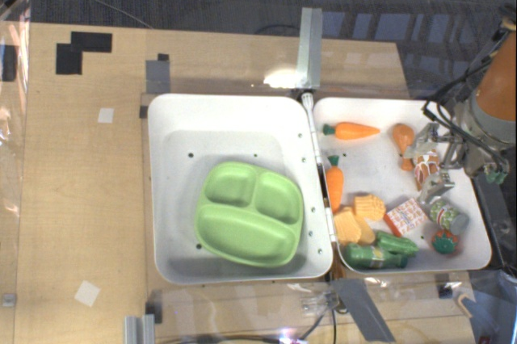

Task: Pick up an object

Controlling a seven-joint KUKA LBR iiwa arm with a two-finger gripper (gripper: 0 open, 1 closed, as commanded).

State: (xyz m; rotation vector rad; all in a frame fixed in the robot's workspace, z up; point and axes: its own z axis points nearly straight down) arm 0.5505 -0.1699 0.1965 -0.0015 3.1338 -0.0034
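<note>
My gripper [432, 165] hangs over the right side of the right bin [363, 153], reaching in from the right edge. Its fingers stand open, one toward the bin's back and one toward its front. A small red and white packet [426, 167] sits in the gap between them; whether they touch it I cannot tell. Just behind lies an orange-brown piece [403, 136]. A small can [444, 215] and a red and white box [405, 216] lie just in front of the gripper.
The right bin also holds a big carrot [351, 131], a small carrot [334, 185], yellow and orange pieces [359, 217], a green bottle [380, 252] and a red and green toy [444, 241]. A green divided plate [250, 213] lies in the left bin [174, 173].
</note>
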